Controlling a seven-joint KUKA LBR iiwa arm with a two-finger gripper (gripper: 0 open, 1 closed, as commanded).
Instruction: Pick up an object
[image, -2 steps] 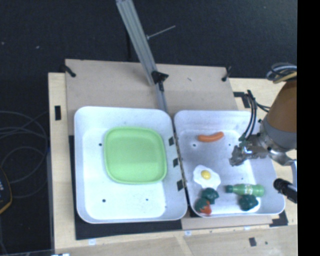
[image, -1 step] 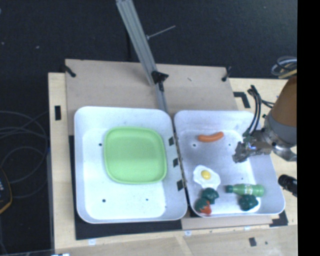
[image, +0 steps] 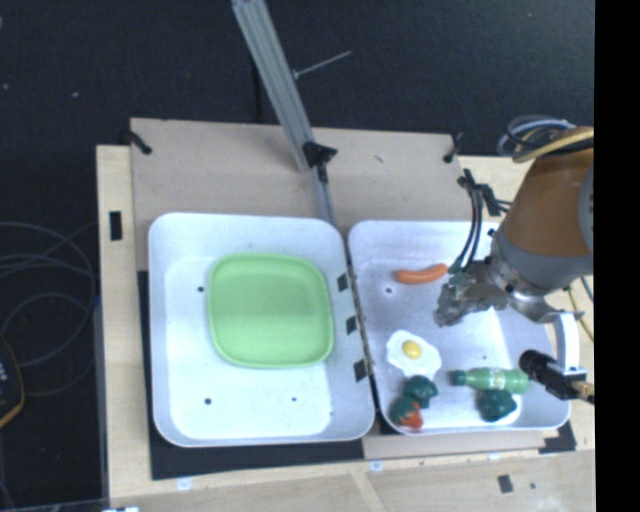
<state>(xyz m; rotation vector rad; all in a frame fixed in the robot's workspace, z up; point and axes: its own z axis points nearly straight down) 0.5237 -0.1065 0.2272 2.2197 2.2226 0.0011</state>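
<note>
Nearest the camera, along the near wall of the right bin (image: 372, 330), a small red and green piece (image: 408, 410) is lying beside a dark green broccoli-like piece (image: 420, 388), and further right a green bottle (image: 492, 379) is lying on its side, touching a dark teal lump (image: 496, 404) just nearer than it. A little farther in, a fried egg toy (image: 413, 351) is sitting near the bin's left wall. In the left bin (image: 180, 300), a light green square plate (image: 270, 309) is resting flat at about the same depth. Farther still, the gripper (image: 452, 304) is hovering above the right bin's floor, to the right of the egg; how its jaws are standing cannot be told, as they are blurring into a dark cluster. Just beyond it, an orange sausage (image: 421, 273) is lying near the far wall, apart from the gripper.
</note>
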